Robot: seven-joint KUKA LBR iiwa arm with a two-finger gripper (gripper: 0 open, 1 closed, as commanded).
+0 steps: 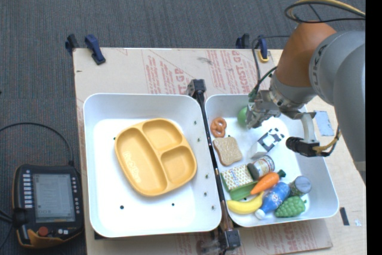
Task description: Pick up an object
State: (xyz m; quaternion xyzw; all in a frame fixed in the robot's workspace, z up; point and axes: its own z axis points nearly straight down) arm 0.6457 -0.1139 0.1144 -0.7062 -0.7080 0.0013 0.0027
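My gripper (256, 117) hangs over the back of the right bin (322, 179), just right of a green round fruit (243, 114) that its body partly hides. A pretzel (218, 126) and a slice of bread (227, 150) lie to its front left. Further forward sit a small jar (261, 166), a carrot (265, 182), a banana (245, 206), a blue bottle (274, 197), green grapes (290, 206) and a grey can (300, 184). Nothing shows between the fingers.
The left bin (98, 116) holds a yellow divided plate (156, 155). A black-and-white tag (270, 139) lies on the right bin's floor. Clamps sit at the board's back edge, and a teach pendant (45, 195) lies at the left.
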